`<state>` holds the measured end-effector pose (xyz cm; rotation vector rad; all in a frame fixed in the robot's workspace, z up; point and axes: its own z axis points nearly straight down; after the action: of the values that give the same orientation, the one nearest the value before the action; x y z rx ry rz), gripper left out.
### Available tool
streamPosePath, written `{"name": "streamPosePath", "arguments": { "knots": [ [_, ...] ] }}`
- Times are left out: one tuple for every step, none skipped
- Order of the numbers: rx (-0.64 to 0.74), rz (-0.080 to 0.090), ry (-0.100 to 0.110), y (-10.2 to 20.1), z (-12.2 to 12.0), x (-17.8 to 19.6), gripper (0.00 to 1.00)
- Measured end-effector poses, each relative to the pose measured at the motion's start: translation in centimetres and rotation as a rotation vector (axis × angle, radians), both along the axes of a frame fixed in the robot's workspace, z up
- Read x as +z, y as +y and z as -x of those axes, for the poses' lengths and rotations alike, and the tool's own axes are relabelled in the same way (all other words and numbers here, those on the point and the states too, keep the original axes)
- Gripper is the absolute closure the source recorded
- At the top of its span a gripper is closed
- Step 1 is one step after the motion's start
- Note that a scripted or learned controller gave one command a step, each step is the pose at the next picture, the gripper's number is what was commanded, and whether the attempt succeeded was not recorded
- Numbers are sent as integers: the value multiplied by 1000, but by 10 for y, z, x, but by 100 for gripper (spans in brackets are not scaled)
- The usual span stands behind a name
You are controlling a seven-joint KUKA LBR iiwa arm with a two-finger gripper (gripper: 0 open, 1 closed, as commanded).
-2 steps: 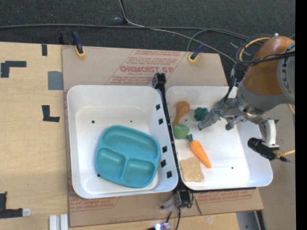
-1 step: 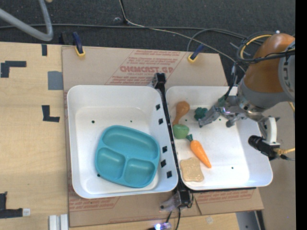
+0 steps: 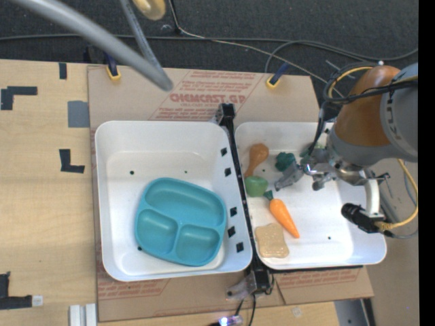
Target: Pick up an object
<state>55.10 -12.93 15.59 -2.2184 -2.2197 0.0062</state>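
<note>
We see the claw (image 3: 293, 175) low in the right bin (image 3: 340, 246), how far open we cannot tell, beside the dark green toy (image 3: 285, 160), with the carrot (image 3: 283, 217) just below.

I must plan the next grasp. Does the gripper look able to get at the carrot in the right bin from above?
Probably yes. The carrot lies uncovered on the bin floor, apart from the tan slice. The gripper is just above it in the view, nothing between them.
</note>
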Motion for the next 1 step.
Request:
{"name": "streamPosePath", "arguments": {
  "knots": [
    [0, 0, 1, -4, 2, -45, 0]
  ]
}}
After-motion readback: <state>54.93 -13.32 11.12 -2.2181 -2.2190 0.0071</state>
